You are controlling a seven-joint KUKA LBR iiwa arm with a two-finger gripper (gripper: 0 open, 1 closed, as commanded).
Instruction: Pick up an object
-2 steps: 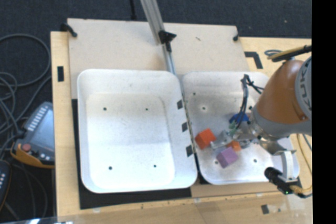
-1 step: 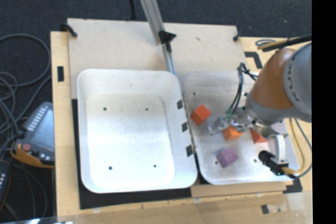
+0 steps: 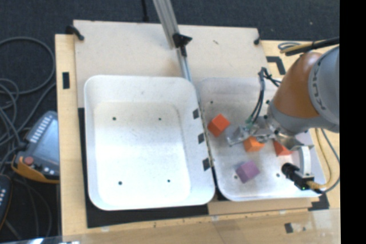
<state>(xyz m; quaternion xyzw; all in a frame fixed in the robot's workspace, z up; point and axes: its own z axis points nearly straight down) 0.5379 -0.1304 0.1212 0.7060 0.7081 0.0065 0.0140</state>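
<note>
The gripper (image 3: 247, 135) is low in the right bin (image 3: 224, 94), its metal fingers (image 3: 235, 137) pointing left; I cannot tell whether they are open or shut. An orange block (image 3: 253, 145) sits just beside the tips, touching or nearly so. Another orange block (image 3: 218, 124) lies to the left, a red one (image 3: 281, 150) under the wrist, a purple cube (image 3: 247, 171) nearer the front. The left bin (image 3: 143, 143) adjoins.

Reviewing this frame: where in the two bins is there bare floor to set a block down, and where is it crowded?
The left bin has bare floor from wall to wall. In the right bin, the far strip above the orange cube is bare. It is crowded around the claw, among the small orange block, red block and purple cube.
</note>
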